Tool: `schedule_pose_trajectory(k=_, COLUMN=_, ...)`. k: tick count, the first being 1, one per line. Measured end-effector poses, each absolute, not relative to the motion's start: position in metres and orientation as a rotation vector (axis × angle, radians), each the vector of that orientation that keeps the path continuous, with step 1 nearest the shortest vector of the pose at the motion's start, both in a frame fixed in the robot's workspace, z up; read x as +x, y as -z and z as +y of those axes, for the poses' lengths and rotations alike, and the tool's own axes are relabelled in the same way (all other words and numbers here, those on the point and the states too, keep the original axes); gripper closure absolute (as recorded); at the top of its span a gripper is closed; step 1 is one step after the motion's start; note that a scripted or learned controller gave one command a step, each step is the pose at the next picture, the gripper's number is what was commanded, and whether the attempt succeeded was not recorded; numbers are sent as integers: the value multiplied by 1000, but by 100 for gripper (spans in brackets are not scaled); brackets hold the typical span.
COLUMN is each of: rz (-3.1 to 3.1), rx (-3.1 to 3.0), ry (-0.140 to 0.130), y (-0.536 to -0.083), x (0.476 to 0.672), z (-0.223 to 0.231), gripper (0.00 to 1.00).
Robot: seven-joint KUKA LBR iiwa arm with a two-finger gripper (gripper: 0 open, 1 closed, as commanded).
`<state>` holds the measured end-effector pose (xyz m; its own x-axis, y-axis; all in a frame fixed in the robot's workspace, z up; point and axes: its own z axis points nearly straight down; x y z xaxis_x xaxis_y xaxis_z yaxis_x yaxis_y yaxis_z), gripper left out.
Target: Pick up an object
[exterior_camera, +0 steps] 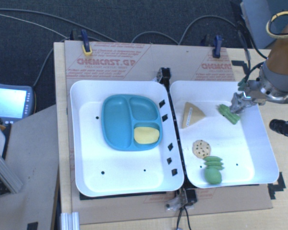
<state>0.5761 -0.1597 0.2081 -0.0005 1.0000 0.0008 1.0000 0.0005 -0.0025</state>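
One green stick-shaped piece (228,114) lies at the upper right of the right bin (259,143), its upper end right under the tool (241,101). The tool meets that end of the piece, but whether it is clamped on it or how wide it stands I cannot tell. The same bin holds one tan wedge (192,115), one cookie (200,148) and one green ridged toy (213,170). The left bin (86,143) on the desk carries one blue divided plate (125,121) with one yellow lump (147,135) in its lower right compartment.

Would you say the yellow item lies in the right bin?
No, the yellow item lies in a compartment of the blue tray in the left bin.
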Motion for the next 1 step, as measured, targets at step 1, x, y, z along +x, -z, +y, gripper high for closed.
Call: schedule_pose_trajectory(k=1, rz=-2230, rx=-2214, ry=6, y=-222, x=589, z=-105, gripper=100)
